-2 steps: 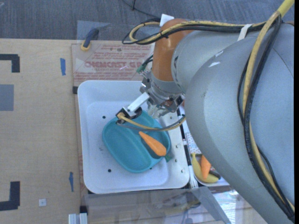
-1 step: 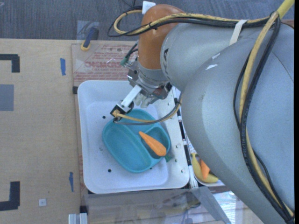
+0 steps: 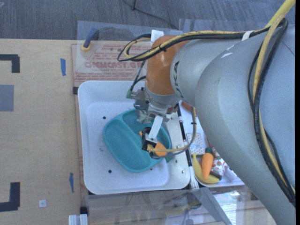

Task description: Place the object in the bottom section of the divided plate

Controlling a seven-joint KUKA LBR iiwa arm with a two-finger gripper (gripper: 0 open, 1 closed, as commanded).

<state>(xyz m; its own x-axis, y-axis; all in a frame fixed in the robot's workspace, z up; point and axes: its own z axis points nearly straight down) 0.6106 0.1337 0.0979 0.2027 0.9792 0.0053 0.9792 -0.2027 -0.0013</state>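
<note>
Across the right side of the view the grey arm (image 3: pixel 225 93) reaches in over the left white bin (image 3: pixel 93 172), where a teal divided plate (image 3: pixel 123 146) lies askew on the bin floor with its large section toward the left. Over the plate's upper right part hangs the gripper (image 3: pixel 143 118), and whether it is open or closed cannot be told from this angle. Just below it a small orange object (image 3: pixel 160 149) sits at the plate's right edge, in which section is unclear.
</note>
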